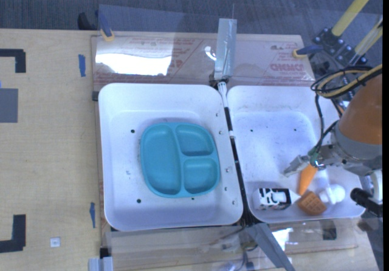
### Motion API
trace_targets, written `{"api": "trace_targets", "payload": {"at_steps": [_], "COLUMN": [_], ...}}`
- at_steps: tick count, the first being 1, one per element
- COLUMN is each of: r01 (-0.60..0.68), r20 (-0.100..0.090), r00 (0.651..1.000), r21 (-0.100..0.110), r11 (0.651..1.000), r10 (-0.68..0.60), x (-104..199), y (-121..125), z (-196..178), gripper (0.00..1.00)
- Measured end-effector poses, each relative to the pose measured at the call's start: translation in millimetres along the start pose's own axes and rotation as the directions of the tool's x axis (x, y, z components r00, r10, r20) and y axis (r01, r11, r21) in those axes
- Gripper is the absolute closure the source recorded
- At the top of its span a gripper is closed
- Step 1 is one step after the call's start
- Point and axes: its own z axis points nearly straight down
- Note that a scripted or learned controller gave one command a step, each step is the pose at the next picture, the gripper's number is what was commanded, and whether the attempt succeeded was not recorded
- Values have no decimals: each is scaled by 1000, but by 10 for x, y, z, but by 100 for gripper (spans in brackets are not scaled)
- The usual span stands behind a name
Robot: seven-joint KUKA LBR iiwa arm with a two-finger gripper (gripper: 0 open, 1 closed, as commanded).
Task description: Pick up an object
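Note:
My gripper hangs low over the near right part of the right bin, reaching in from the right under the orange band. Directly below it lies an orange carrot-shaped piece, touching or nearly touching the gripper's tip. A brown waffle-like piece sits just in front of the carrot. A black-and-white object lies to its left near the bin's front wall. A white object rests to the right, partly hidden by the arm.
The left bin holds a teal divided plate in its middle. A ridge separates the two bins. Yellow poles and black cables stand at the back right. A clear panel lies behind the bins.

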Motion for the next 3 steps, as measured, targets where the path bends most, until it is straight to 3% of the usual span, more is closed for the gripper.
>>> {"api": "trace_targets", "payload": {"at_steps": [1, 2, 3], "r01": [0, -29, -31], "r20": [3, -1, -2], "r00": [1000, 1000, 1000], "r21": [-5, -4, -2], "r11": [1000, 1000, 1000], "r10": [0, 29, 31], "x": [-10, 787, 1437], "y": [21, 321, 690], "z": [-108, -11, -1495], "gripper": [100, 100, 100]}}
